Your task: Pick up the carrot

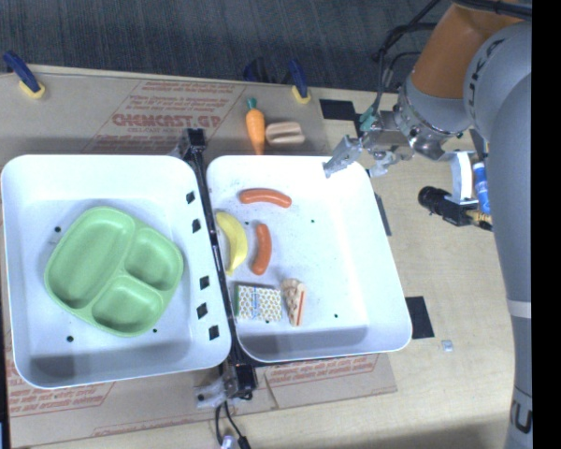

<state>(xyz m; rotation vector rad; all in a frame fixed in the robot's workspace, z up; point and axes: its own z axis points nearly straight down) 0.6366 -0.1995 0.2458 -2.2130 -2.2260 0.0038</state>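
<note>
The carrot (pixel 254 129) lies outside both bins, on the cardboard sheet (pixel 168 110) at the back of the worktop (pixel 467 344), just behind the rear rim of the right bin (pixel 388 279). Its green top points away from the bins and the orange body points twd the rim, so it's roughly perpendicular to that edge. Just beside it on its right sits a small bun-like toy (pixel 284 134), close but whether touching I can't tell. That neighbour matters: a grasp across the carrot's width has free space on the left but little on the right. Since it's lying flat on the sheet w/ no bin wall round it, approach from above looks unobstructed, probably easier than fishing in a bin. The gripper (pixel 341 160) hovers at the right bin's far right corner, well apart from the carrot, tips aimed left and down; the jaws look near-closed w/ nothing between them, but it's small and dark so I can't tell for sure. Judging by that, the pick isn't started; the arm must travel left along the back rim first. Inside the right bin: two sausages (pixel 265 196) (pixel 261 248), a banana (pixel 230 239), a patterned block (pixel 258 303) and a sandwich wedge (pixel 294 302), all clustered at its left side, none in the way. The left bin (pixel 28 251) holds a green divided plate (pixel 112 269), irrelevant to this job.
</note>
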